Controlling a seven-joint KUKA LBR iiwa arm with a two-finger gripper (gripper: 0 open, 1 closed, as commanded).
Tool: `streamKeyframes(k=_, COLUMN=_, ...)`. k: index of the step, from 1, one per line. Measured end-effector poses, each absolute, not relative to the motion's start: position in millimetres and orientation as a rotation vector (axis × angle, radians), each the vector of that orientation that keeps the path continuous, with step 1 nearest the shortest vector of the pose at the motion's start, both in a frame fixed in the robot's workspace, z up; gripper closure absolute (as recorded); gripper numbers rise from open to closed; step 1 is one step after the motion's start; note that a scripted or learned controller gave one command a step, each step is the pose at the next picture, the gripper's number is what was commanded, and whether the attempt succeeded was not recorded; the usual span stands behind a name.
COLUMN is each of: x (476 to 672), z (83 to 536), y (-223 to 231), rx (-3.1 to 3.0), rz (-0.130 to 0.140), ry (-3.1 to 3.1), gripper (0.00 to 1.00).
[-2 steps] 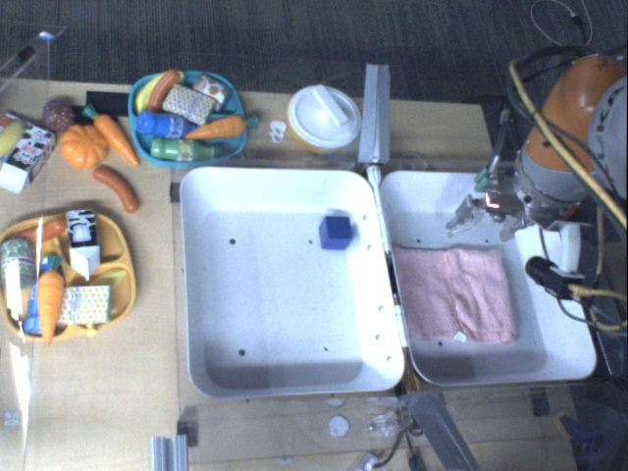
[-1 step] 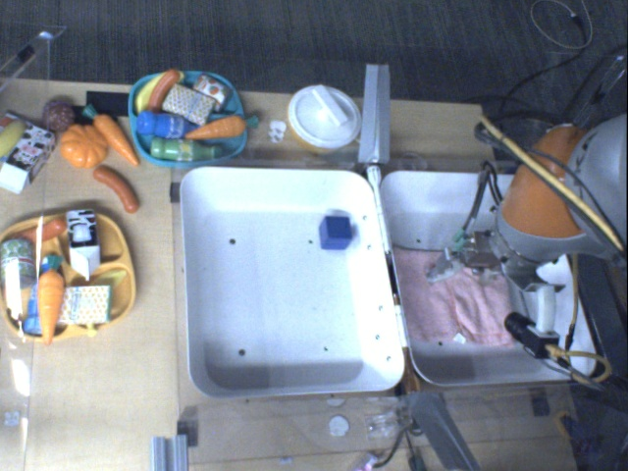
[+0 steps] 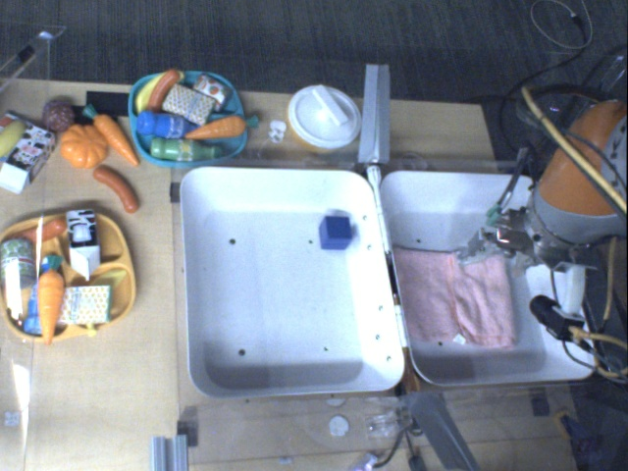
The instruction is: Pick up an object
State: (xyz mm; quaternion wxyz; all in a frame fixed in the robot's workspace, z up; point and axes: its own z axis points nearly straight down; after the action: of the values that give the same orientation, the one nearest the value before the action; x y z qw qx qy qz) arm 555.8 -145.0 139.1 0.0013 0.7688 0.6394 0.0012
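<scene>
In the right bin [image 3: 432, 204], the gripper [image 3: 491, 241] hangs low at the top right corner of the pink cloth [image 3: 459, 297], touching or just above its edge. Its fingers are too blurred and too dark to read, so I cannot tell how far apart they stand or whether they pinch any cloth. The cloth lies flat and spread on the bin floor, so nothing looks lifted yet. A blue cube [image 3: 337, 231] sits alone in the left bin [image 3: 275, 361], well apart from the arm [image 3: 579, 170]. My judgement: the reach is made, while the grasp and the lift are left.
</scene>
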Motion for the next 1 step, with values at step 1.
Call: streamKeyframes(k=1, x=547.2, z=91.7, y=-106.6, rx=2.275, rz=0.014, ry=2.144, gripper=0.0)
